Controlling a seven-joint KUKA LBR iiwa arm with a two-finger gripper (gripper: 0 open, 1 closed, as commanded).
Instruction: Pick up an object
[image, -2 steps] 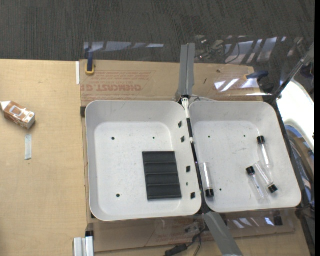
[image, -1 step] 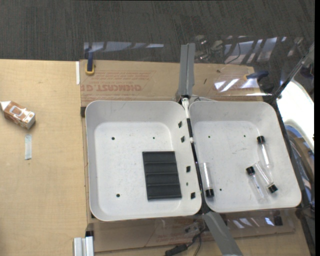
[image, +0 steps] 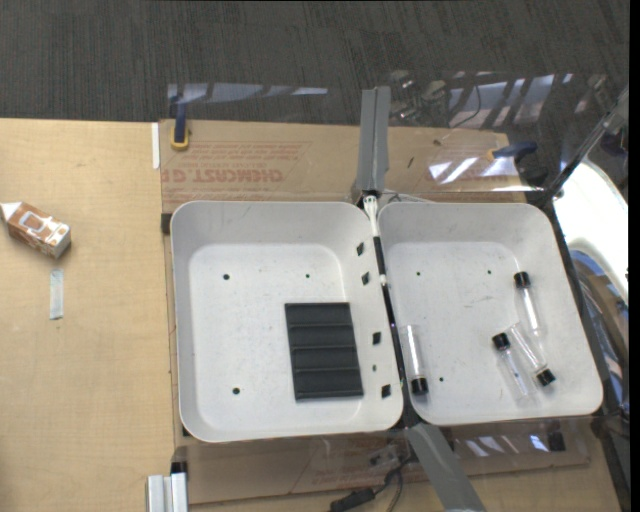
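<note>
Small printed carton (image: 38, 230) sits on the counter (image: 90, 400) far left, with a pale strip (image: 56, 296) near it at 6 o'clock; what the strip is cannot be made out.

Left bin (image: 200, 225): black ribbed block (image: 323, 350) lies flat toward 5 o'clock, clear of the walls, with open floor at 12 and 9.

Right bin (image: 545, 225): clear tubes with black caps, bodies faint against the white.
- One tube (image: 412, 355) lies along the 9 o'clock wall.
- Another tube (image: 527, 300) lies at 3 o'clock.
- A crossed pair (image: 520, 358) lies at 4 o'clock; their overlap is hard to read.
- The middle floor is open.

Jaws: cannot tell how they stand.
</note>
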